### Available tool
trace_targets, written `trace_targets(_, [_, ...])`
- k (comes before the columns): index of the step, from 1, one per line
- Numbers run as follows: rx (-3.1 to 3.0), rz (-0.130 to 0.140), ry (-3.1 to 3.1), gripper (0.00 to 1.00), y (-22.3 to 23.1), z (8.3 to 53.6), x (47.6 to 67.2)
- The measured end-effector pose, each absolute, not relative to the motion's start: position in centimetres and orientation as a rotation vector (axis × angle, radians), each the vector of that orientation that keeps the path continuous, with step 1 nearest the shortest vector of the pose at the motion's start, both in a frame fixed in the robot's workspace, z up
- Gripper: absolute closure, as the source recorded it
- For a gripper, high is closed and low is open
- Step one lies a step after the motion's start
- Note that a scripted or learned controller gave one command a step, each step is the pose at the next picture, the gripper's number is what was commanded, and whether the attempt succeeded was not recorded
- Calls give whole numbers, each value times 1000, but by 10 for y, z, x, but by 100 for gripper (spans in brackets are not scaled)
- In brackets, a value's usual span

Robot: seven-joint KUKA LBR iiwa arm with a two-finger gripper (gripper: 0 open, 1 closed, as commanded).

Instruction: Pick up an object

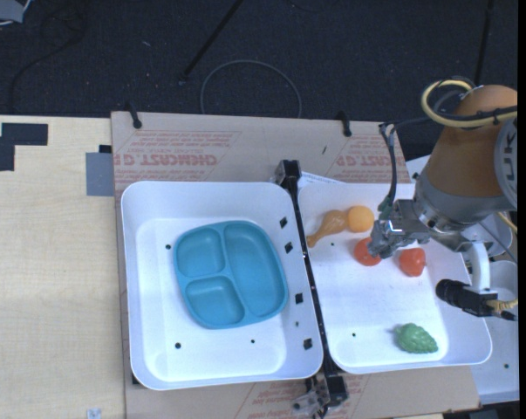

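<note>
A: Taking the red tomato (365,252) as the marker, what lies farthest left?

B: A blue divided plate (230,273) in the left bin (149,234), well apart from the tomato. In the right bin (367,339), an orange gourd-shaped toy (343,223) sits just up-left of it.

A: And the gripper (386,241)?

B: Right at the tomato's upper right edge, touching or nearly so. Whether its fingers are spread or pinching, I cannot tell.

A: Further right?

B: A red piece (412,261) just beside the tomato, and a green leafy lump (416,339) below-right.
</note>
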State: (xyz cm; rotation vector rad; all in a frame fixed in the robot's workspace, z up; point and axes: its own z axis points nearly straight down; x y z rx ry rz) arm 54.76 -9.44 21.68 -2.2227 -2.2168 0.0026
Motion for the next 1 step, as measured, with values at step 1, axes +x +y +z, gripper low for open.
trace_targets(1, [-2214,2,-2222,100,-42,209,557])
